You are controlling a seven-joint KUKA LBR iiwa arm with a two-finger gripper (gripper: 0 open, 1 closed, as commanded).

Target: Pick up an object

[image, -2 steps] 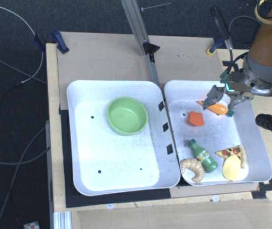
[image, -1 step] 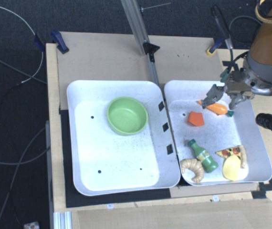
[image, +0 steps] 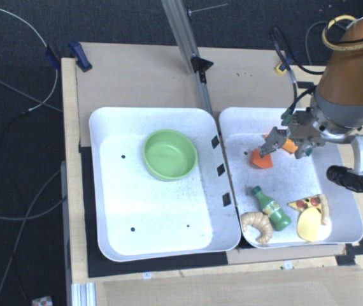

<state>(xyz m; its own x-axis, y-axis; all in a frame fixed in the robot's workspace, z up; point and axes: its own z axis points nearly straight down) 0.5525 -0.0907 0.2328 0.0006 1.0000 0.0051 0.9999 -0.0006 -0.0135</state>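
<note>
Jaws over the right white plastic bin [image: 353, 225]

Gripper [image: 287, 142] hangs spread open above the small orange plastic carrot [image: 263, 160], holding nothing, probably lined up for a grasp.

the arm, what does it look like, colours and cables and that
The arm is bulky and rounded, its upper housing orange-brown, with a grey section below at the wrist. A yellowish cable loops at its top, and thin dark cables run beside it. The gripper is grey metal with two slim fingers.
</note>
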